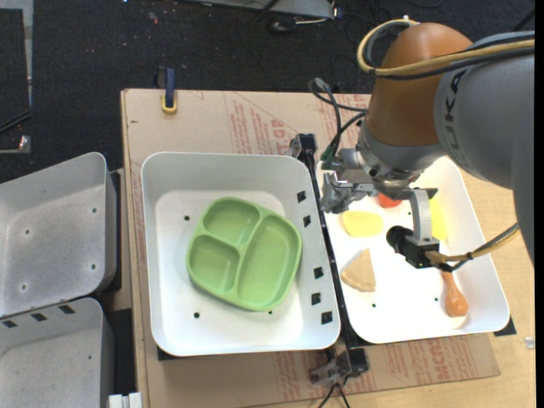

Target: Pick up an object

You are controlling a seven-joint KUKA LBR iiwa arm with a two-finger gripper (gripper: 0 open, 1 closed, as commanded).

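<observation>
So the hand (344,195) is low over the 10 o'clock corner of the right shallow white bin (399,317). Honestly I can't tell how far open it is or whether it's got anything, the grey arm (476,109) blocks too much.

Just off its 5 o'clock side is a pale yellow rounded lump (361,223). It lies flat with its long axis running roughly 9 to 3 o'clock, and has no obvious pointy end. Toward 6 o'clock from that is a tan wedge-shaped piece (359,272), tip aimed at about 1 o'clock, wide edge at 7. Over at the bin's 4 o'clock there's an orange spoon-like thing (456,297), long axis near 12 to 6, fat end at 6. A small red thing (389,201) and a bright yellow strip (438,218) peek out from under the wrist, both partly hidden.

The left shallow white bin (151,253) has a light green three-compartment plastic plate (245,253) in the middle, lying flat. Both bins are side by side on the tan desk (212,117).
</observation>
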